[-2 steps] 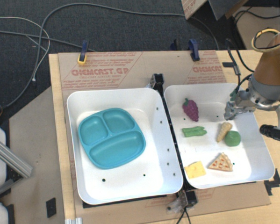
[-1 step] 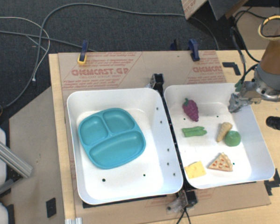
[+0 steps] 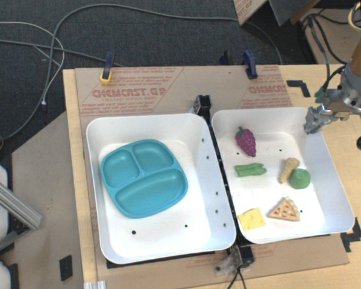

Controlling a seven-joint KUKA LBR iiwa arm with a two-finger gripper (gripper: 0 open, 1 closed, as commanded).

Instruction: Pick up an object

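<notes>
Bright, even overhead light — soft shadows, white bins [image 3: 107, 235] near blown out, slight blur.

You are looking down from 1 fixed camera set above the bench [image 3: 165, 81], tilted at a slant so the far edge with its 2 clamps [image 3: 108, 66] sits toward the top. It stands far enough back to take in both white bins [image 3: 113, 235] whole, side by side around the black bracket [image 3: 202, 102], plus dark carpet [image 3: 26, 76] beyond the bench. The arm [image 3: 353, 83] enters from your right.
</notes>
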